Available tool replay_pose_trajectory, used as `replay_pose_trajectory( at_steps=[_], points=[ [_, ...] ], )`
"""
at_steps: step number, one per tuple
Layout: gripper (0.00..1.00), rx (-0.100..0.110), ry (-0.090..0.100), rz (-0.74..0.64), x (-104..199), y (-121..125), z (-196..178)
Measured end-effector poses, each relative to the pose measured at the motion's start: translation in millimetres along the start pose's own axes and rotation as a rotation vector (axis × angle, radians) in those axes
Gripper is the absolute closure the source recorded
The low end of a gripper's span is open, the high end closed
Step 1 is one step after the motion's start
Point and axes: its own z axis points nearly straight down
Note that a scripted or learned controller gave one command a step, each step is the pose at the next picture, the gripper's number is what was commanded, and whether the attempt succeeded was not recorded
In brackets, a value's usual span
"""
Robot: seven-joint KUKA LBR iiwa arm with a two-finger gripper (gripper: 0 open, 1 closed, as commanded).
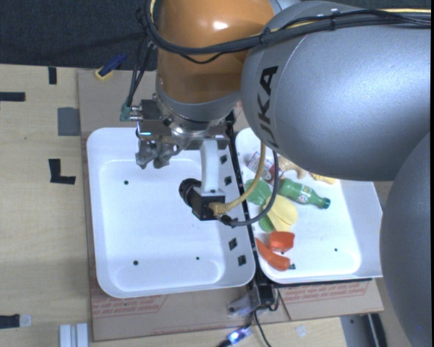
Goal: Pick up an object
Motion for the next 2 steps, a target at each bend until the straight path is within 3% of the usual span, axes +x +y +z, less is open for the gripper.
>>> replay_pose_trajectory(
  at_steps=[1, 2],
  points=[
    [1.0, -0.014, 0.004, 0.002, -1.8, -2.0, -196.7],
    [1.0, 0.01, -0.008, 0.009, -37.7, 11.9, -94.9]
  ],
)
